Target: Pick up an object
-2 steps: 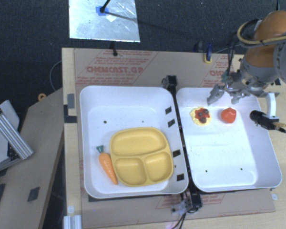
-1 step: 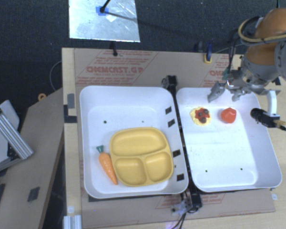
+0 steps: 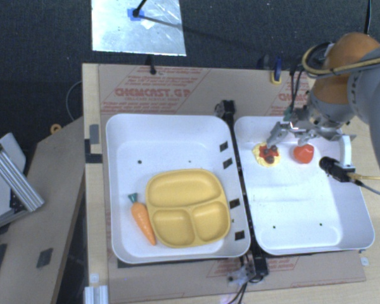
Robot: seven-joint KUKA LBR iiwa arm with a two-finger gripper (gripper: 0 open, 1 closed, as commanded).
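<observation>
In the right bin (image 3: 304,223), near its far wall, lie a small yellow-and-red toy (image 3: 265,155) and a red rounded toy (image 3: 303,153). My gripper (image 3: 290,139) hangs over the gap between them, just above and slightly behind both. It is open, one finger (image 3: 277,135) slanting toward the yellow-and-red toy and the other reaching toward the red one. Nothing sits between the fingers. The grey arm with its orange band (image 3: 345,52) comes in from the upper right.
The left bin (image 3: 123,170) holds a yellow divided plate (image 3: 187,208) with an orange carrot (image 3: 142,222) along its left side. A black cylinder on a cable (image 3: 332,167) hangs at the right bin's right side. A black divider (image 3: 237,170) runs between the bins.
</observation>
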